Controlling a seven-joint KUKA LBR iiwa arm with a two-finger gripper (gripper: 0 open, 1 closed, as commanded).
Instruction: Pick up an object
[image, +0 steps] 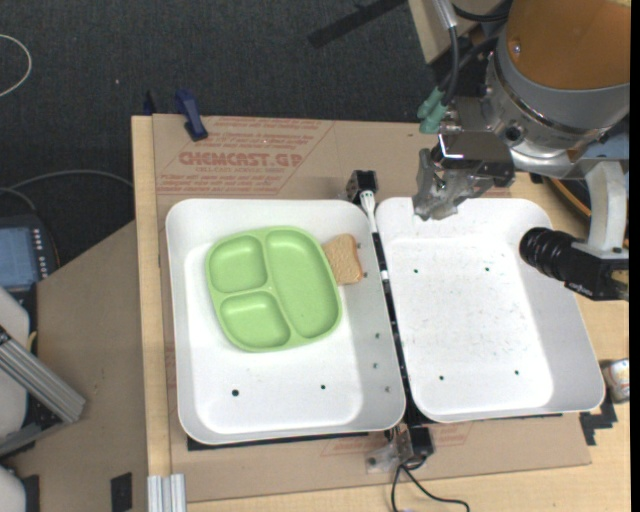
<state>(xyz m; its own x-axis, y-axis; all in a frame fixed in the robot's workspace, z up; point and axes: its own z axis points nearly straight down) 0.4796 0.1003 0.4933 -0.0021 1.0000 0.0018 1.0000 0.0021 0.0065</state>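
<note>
We see the left bin (200, 330) holding a green three-compartment plate (273, 288), with a tan cracker-like piece (345, 259) touching its right rim. The gripper (438, 203) hovers over the right bin's (480, 330) far left corner; we cannot tell its state.

Grey arm (560, 90), orange band, metal claw (437, 200)

Brown bench board (250, 155) bearing two white bins side by side: left bin (200, 380), right bin (480, 330).
</note>
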